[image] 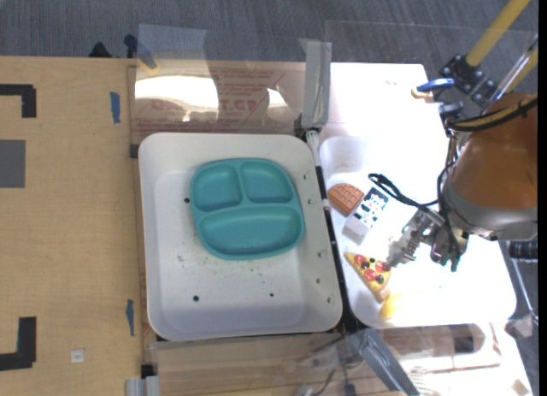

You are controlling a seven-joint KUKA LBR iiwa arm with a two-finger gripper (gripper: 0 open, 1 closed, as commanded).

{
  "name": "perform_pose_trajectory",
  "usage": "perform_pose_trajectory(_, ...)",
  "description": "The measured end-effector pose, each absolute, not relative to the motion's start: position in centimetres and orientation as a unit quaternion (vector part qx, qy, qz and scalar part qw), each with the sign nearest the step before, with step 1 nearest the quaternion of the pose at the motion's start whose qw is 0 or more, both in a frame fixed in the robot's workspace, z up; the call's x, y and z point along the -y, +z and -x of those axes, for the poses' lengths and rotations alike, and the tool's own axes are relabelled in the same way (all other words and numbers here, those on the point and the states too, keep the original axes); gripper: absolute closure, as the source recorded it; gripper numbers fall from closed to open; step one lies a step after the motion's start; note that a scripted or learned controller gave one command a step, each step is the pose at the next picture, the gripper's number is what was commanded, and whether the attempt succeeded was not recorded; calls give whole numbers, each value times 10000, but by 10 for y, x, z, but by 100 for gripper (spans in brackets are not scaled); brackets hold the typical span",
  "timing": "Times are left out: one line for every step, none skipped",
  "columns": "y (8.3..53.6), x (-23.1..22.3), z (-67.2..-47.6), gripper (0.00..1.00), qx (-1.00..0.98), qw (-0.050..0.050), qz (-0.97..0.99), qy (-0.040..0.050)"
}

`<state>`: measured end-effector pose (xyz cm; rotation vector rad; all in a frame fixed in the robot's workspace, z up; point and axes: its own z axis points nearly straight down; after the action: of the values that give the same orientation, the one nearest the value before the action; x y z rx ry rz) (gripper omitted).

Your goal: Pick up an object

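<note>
While the grey arm with its orange band is reaching in from the right, its two-finger gripper point(400, 253) is hanging low over the right-hand shallow white bin point(444, 300), with its tip just beside or touching the flat triangular toy pizza slice, yellow with red and dark toppings point(369, 270), which is lying near the bin's near-left corner. How the gripper is set cannot be told at this size, and nothing can be seen gripped.

Judging from the layout, the likeliest failure is a miss: the slice is lying flat and thin, so the tool may be sliding over it or pushing it toward the bin wall rather than catching it. A small yellow rounded piece point(389, 304) is sitting just beyond the slice's near tip and could be getting nudged or caught along with it.

Farther back in the same bin, a brown ridged waffle-like block point(345, 198) is resting against the left wall, and a white rectangular box with dark markings point(366, 215) is lying just to its right, with a loop of black cord point(389, 189) trailing beside it. These are crowding the slice's far side, leaving little room for approach from there.

Well apart, the left-hand white bin point(162, 292) is holding a teal plastic divided plate point(246, 208), clear of the arm's working area.
</note>
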<state>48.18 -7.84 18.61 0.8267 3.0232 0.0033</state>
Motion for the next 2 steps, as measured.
perform_pose_trajectory(281,36,-515,100,-9522,57,-3055,23)
perform_pose_trajectory(312,95,-488,100,-9905,64,-1372,-7)
